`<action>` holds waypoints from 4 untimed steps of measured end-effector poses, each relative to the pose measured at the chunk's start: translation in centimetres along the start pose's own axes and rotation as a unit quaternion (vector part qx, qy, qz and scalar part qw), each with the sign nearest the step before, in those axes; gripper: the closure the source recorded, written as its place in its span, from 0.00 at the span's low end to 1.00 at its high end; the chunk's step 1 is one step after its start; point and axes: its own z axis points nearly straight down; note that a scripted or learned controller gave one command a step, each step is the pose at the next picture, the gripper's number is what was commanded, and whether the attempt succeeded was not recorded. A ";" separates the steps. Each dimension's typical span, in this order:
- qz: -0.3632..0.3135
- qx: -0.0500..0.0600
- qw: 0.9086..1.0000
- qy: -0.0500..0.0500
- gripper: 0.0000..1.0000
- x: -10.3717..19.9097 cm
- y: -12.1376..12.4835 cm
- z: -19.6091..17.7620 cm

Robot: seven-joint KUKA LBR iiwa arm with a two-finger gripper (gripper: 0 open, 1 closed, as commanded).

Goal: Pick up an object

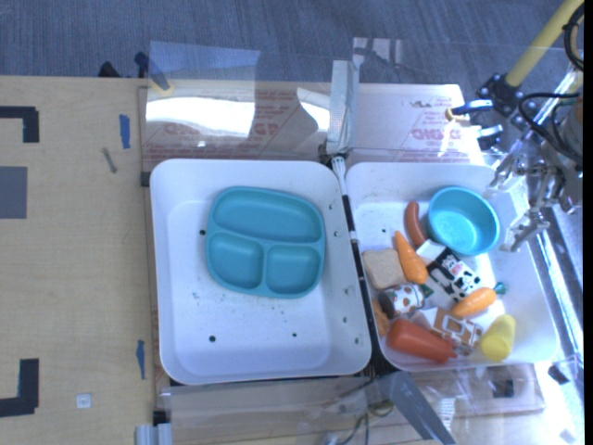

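Gripper (pixel 523 225) hangs at the right bin's (pixel 547 323) right edge, just beside the bowl (pixel 462 219); it grips nothing.

I cannot tell how the jaws stand: the metal linkage is tangled with cables and glare. The blue bowl sits upright at the bin's far side, touching a red sausage (pixel 412 222). Nearer lie a carrot (pixel 409 256), a bread slice (pixel 383 267), a black-and-white cow toy (pixel 456 273), a second carrot (pixel 473 300), a spotted ball (pixel 403 298), a red pepper (pixel 420 339) and a yellow lemon (pixel 498 336), crowded together. The left bin (pixel 185 341) holds a teal divided plate (pixel 265 241), lying flat near its middle.
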 end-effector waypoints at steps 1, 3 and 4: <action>0.026 0.001 1.000 -0.003 0.00 3.0 4.3 14.1; 0.023 0.000 0.999 0.038 0.00 -5.4 9.5 15.6; 0.065 0.001 0.998 -0.004 0.00 1.2 7.5 15.1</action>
